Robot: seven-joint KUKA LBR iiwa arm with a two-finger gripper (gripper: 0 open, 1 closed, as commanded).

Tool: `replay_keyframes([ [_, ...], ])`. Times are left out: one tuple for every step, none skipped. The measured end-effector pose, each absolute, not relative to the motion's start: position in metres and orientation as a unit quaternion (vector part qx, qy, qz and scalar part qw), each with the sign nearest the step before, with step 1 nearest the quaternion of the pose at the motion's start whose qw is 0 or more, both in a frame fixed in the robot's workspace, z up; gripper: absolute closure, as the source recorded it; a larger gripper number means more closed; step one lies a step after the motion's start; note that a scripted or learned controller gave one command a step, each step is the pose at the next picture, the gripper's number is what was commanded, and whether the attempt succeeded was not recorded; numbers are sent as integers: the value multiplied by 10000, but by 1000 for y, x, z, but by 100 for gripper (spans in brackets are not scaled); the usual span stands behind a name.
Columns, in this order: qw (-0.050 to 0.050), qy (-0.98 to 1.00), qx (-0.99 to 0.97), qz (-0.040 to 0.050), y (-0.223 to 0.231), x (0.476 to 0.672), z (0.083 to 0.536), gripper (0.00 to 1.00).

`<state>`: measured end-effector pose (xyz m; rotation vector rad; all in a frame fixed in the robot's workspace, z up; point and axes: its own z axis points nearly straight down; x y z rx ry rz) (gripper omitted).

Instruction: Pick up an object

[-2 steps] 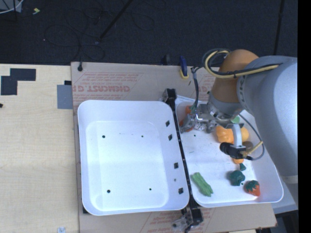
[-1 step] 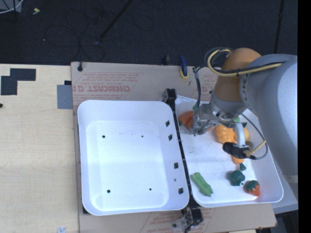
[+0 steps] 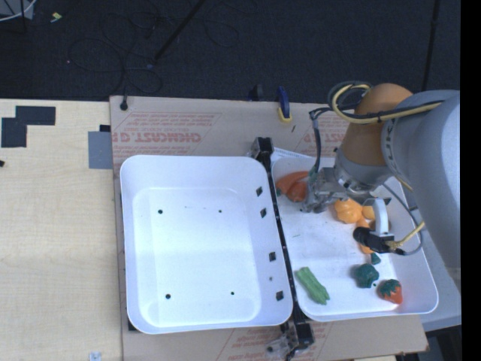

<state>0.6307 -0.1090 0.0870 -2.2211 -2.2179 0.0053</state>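
Observation:
My gripper (image 3: 319, 196) is down in the right bin (image 3: 338, 307), near its back left corner. Just left of it lies an orange-red object (image 3: 294, 186), close to or touching the gripper; I cannot tell which. A yellow-orange object (image 3: 349, 211) sits just to the gripper's right. Further forward lie a green pod-shaped object (image 3: 312, 285), a dark teal object (image 3: 366, 275) and a red toy with a green top (image 3: 390, 292). A small orange piece (image 3: 367, 249) is partly hidden under a black cable part (image 3: 373, 238).
The left bin (image 3: 139, 201) stands beside the right one, with a black-clipped divider (image 3: 272, 224) between their walls. The grey arm (image 3: 421, 149) covers the right bin's back right corner. Cables loop above the wrist.

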Motion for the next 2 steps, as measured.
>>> replay_keyframes([
  [22, -7065, -7077, 19, -118, 595, 87, 100],
  [24, -7061, -7081, 10, -87, 557, 88, 100],
])
